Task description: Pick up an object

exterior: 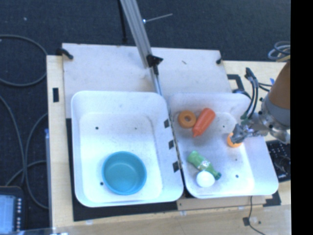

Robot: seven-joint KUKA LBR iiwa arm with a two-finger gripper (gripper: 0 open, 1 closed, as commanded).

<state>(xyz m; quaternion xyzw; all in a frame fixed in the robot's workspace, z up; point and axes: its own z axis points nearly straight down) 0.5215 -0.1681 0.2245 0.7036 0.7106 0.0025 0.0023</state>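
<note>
Two shallow white bins sit side by side on the bench, and the arm (pixel 279 99) comes in from the right edge of the view, grey with an orange band above the wrist. Its gripper (pixel 240 135) hangs low over the right side of the right bin (pixel 244 180), directly above a small orange object (pixel 234 142) that rests on the bin floor near the right wall. The gripper and that orange piece overlap in the view (touching or only just above it cannot be told from this angle), and whether the gripper is released or clenched cannot be told either. Further left in the same bin lie an orange ring (pixel 186 119) and, just beside it and tilted, an orange carrot-shaped toy (pixel 203 122); the two look to be touching or nearly so. Toward the near wall a green bottle-like item (pixel 202 164) lies at a slant, with a white ball (pixel 205 179) right against its lower end. The left bin (pixel 88 106) holds a blue bowl (pixel 124 173), upright, in its near half. A slanted metal rail (pixel 138 26) crosses the bench behind the bins.
</note>
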